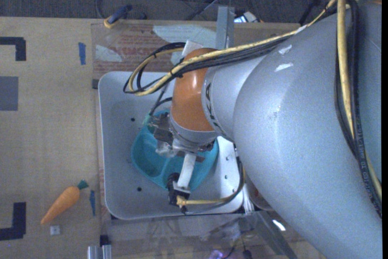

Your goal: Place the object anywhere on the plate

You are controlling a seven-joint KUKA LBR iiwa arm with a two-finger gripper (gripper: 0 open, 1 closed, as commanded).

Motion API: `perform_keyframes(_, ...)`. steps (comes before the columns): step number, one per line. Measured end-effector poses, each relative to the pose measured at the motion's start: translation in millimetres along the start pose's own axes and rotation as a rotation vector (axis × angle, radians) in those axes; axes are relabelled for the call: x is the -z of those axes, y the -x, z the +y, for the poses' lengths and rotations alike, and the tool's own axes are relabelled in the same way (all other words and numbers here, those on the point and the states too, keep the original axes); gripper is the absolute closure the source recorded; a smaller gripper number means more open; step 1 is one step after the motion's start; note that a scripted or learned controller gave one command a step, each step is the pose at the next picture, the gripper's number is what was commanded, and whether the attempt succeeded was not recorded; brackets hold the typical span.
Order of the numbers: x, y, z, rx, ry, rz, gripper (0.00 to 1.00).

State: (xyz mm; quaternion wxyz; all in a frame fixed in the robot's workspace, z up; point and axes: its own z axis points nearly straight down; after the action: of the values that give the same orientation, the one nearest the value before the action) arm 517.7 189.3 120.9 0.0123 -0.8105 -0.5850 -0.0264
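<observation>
A teal plate (pixel 144 158) lies in the white bin (pixel 116 112), towards its lower middle. The arm's orange-banded wrist (pixel 191 100) hangs right over the plate and covers its right part. Beneath the wrist my gripper (pixel 165 141) points down at the plate, its tips hidden by the wrist. A small orange carrot (pixel 60 204) with a green top lies on the wooden bench outside the bin, to the lower left, well away from the gripper.
The big grey arm body (pixel 303 130) covers the right half of the view. Yellow and black cables (pixel 151 79) loop over the bin's upper part. Blue tape strips (pixel 82 53) and black corner marks (pixel 15 45) dot the bench at the left.
</observation>
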Motion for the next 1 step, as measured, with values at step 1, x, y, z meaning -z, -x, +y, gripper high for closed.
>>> perform_keyframes(1, -11.7, -25.1, 14.4, 0.026, -0.019, -0.053, 1.00)
